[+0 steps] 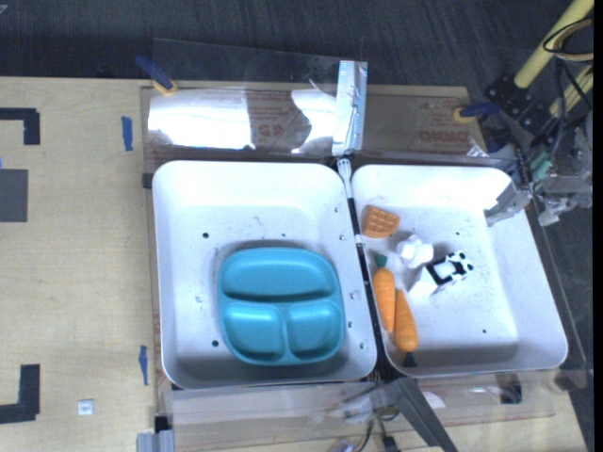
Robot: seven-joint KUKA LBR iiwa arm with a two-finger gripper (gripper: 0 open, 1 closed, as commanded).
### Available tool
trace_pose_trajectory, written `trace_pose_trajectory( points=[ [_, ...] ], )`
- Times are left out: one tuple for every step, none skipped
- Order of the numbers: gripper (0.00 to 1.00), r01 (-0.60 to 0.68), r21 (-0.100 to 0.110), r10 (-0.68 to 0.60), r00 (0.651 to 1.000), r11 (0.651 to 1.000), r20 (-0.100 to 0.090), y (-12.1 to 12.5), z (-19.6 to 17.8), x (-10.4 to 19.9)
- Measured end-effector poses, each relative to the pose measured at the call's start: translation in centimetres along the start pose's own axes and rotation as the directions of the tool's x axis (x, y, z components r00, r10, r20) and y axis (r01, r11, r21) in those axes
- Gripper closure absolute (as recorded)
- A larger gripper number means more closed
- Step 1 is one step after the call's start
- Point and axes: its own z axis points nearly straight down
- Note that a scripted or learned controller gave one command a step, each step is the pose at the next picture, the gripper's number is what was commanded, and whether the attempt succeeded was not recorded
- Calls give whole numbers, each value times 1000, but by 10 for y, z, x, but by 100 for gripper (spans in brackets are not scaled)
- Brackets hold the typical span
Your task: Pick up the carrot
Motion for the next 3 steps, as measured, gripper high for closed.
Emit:
trace_pose_trajectory(
  points=[
    [0, 104, 8, -104, 995, 994, -4, -57, 136, 61],
    [0, 156, -9, -156, 988, 988, 1, -65, 91, 137],
    [100, 151, -10, -151, 989, 989, 3, -64, 82, 135]
  ],
)
